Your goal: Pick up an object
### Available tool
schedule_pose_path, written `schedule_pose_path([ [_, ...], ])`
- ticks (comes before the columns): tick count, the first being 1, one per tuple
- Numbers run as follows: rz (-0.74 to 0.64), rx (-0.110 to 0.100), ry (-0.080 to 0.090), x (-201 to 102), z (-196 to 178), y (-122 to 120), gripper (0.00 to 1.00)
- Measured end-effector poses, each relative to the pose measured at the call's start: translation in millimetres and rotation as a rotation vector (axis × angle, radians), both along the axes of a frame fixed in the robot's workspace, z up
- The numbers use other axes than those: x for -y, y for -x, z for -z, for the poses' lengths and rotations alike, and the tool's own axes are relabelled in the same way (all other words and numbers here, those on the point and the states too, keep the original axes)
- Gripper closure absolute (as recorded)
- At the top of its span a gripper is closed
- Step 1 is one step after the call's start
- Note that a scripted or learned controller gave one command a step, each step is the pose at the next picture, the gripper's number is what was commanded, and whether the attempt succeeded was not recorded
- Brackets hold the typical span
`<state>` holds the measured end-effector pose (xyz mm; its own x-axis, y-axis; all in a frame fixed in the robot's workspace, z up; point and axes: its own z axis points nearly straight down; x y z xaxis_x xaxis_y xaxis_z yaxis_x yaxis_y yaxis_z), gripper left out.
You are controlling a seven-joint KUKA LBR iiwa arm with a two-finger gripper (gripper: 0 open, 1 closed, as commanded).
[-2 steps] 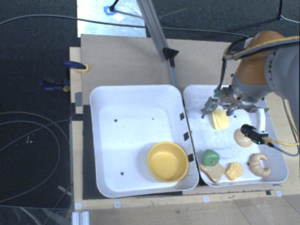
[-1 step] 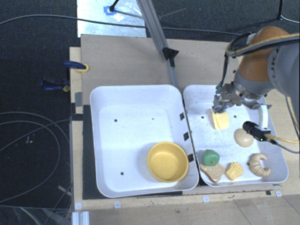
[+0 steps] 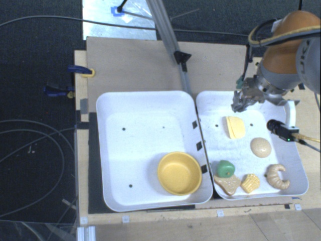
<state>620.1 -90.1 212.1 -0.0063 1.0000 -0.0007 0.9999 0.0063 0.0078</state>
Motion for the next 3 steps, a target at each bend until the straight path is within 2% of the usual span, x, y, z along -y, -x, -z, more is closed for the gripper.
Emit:
schedule_pose_path([
  [1,-0.001,0.0,0.0,0,-55,-2,1.0],
  [3,-0.004,-0.007,-0.003,-90,-52,12,1.0],
])
